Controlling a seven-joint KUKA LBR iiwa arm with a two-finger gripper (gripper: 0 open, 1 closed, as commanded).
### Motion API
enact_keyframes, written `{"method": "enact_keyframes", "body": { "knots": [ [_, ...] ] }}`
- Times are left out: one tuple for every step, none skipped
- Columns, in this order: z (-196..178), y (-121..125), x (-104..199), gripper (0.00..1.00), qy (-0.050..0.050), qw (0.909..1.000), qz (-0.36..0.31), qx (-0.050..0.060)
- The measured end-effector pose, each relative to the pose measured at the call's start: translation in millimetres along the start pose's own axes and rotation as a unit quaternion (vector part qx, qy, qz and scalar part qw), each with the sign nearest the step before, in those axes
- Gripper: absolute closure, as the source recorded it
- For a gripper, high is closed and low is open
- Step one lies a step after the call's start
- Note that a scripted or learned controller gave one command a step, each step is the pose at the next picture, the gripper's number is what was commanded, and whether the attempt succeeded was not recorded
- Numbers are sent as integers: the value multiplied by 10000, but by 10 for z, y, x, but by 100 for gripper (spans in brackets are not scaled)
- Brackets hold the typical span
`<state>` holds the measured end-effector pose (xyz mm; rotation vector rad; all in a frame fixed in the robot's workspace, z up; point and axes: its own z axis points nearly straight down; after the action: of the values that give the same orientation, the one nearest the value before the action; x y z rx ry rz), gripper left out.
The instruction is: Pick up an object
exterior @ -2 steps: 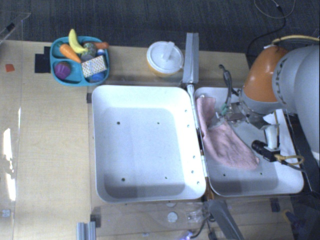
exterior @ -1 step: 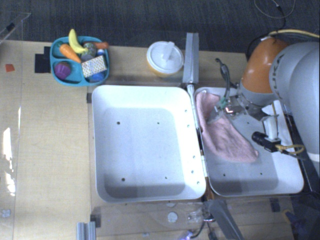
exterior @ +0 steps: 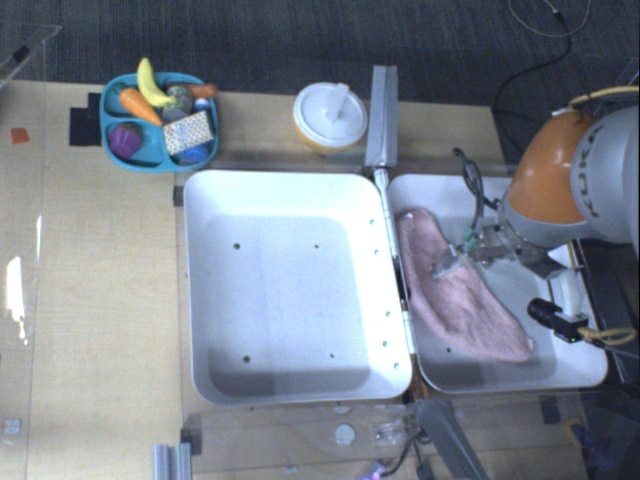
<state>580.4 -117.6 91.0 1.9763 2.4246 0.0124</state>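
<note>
A pink cloth (exterior: 455, 290) lies crumpled along the left side of the right bin (exterior: 570, 363), running from the bin's far left corner toward its near middle. My gripper (exterior: 452, 258) reaches in from the right and sits low over the cloth's upper middle, its tips at or on the fabric. The grey arm with its orange band (exterior: 545, 183) stands above the bin's right part.
The left bin (exterior: 290, 283) sits beside it, split off by a metal divider (exterior: 392, 258). At the back stand a blue tray of toy food (exterior: 160, 120) and a white lidded cup (exterior: 330, 115). A black cable (exterior: 470, 183) trails near the wrist.
</note>
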Motion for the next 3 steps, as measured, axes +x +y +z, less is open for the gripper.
{"method": "enact_keyframes", "body": {
  "knots": [
    [1,287,231,0,4,9998,-219,-8],
    [15,676,169,0,5,10000,76,5],
    [-7,-251,114,0,1,9998,200,0]
  ]
}}
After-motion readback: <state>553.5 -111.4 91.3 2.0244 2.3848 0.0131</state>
